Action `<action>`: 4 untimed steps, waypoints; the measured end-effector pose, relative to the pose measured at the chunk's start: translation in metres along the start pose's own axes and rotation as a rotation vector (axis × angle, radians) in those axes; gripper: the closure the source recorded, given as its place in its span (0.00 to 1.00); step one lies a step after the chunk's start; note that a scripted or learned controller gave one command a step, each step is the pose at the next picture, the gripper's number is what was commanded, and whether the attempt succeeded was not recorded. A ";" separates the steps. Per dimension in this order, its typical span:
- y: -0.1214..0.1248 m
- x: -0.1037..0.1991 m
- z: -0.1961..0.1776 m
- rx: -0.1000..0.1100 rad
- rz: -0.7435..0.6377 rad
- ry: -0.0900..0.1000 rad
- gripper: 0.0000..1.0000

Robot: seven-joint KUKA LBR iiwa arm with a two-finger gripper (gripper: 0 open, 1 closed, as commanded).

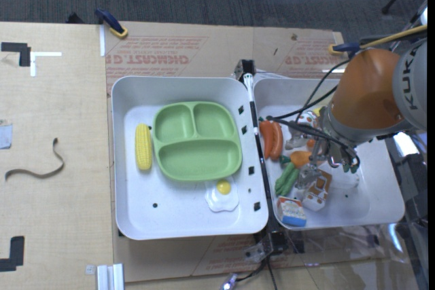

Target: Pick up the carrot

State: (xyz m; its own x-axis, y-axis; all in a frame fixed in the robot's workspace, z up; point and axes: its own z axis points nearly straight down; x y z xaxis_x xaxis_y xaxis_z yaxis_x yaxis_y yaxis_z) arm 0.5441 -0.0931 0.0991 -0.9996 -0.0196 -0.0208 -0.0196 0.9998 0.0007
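Note:
The carrot (299, 159) is a small orange piece in the right bin (370, 210), left of centre, partly covered by the arm's wrist. My gripper (311, 174) hangs low over the bin just right of and below the carrot, above a small printed box (318, 192). The grey arm with its orange band (370, 88) reaches in from the right and hides the items beneath it. I see nothing clearly held in the gripper.
An orange-red sausage (270, 138), green pea pods (287, 178) and a small carton (293, 212) crowd the right bin around the carrot. The left bin (129, 207) holds a green divided plate (198, 140), a corn cob (143, 146) and a fried egg (223, 197).

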 end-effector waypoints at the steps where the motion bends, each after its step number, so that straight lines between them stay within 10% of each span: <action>1: -0.013 -0.012 0.007 0.005 0.338 0.016 0.00; 3: -0.003 -0.003 0.007 0.010 0.770 0.018 0.00; 4: -0.003 -0.004 -0.002 0.011 0.767 0.016 1.00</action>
